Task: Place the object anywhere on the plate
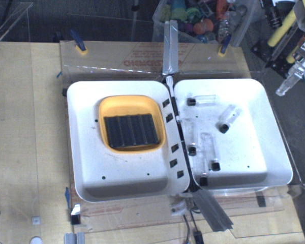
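While the pincer hangs beyond the right bin's far corner (clenched or released, I cannot tell), the dark ribbed rectangular block lies flat on the glossy yellow rounded-square plate, well apart from it; clear black-capped vials lie nearer.

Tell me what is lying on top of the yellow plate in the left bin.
A dark ribbed rectangular object lies flat on the yellow plate, covering most of its floor. Yellow rim shows all around it. The plate surface beneath that object is hidden.
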`<state>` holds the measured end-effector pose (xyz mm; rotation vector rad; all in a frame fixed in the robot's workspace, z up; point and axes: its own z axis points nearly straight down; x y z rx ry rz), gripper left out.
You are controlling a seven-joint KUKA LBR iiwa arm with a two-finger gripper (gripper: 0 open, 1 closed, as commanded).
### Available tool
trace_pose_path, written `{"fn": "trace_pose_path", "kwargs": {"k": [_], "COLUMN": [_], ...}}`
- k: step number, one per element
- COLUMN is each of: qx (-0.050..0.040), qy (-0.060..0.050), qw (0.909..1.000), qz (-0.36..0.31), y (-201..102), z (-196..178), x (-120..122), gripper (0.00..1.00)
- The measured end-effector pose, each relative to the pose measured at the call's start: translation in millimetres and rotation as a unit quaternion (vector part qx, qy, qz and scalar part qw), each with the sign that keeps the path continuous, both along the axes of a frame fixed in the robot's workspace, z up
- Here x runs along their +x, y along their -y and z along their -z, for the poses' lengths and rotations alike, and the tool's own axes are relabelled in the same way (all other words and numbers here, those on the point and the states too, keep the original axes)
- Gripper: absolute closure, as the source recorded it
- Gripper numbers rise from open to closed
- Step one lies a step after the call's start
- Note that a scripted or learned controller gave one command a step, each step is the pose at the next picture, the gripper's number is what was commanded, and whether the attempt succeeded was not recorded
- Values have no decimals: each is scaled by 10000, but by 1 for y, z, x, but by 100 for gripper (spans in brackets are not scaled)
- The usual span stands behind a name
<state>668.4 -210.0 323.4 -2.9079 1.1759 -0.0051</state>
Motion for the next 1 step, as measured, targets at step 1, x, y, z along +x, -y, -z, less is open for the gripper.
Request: {"fn": "trace_pose_path", "kwargs": {"k": [1], "qx": [1], "qy": [3], "qw": [9979], "qz": [-646], "y": [5], "z": [-4], "x": [-6], "gripper": [0]}}
